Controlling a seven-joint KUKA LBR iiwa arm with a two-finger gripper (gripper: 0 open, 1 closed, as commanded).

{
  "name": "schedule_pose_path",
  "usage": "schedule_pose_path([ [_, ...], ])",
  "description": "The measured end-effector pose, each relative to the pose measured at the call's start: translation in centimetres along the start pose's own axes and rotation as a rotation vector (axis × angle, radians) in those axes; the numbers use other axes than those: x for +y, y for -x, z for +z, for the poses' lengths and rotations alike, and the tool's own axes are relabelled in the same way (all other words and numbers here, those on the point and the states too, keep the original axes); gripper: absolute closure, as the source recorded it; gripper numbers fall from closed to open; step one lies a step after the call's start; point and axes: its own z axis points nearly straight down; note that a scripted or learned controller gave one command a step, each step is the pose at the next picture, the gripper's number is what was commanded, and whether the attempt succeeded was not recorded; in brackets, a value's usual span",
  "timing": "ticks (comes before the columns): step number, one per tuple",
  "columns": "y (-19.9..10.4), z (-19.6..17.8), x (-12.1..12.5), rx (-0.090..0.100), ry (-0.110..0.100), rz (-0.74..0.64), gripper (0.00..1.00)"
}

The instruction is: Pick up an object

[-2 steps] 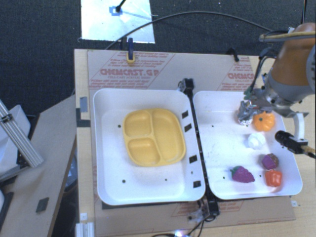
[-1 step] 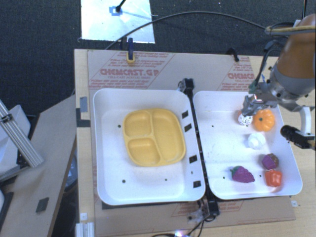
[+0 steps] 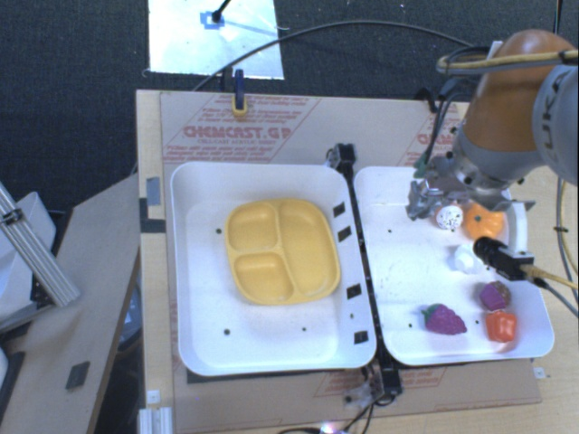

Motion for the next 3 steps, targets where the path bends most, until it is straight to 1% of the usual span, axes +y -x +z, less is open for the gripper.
schedule_pose_path([
  [1, -5.4, -0.5, 0.1, 0.001, 0.0, -0.001, 1.0],
  [2, -9.7, 0.2, -0.3, 0.001, 0.0, 0.0, 1.0],
  [3, -14.8, -0.3, -1.2, 0.001, 0.0, -0.001, 1.0],
])
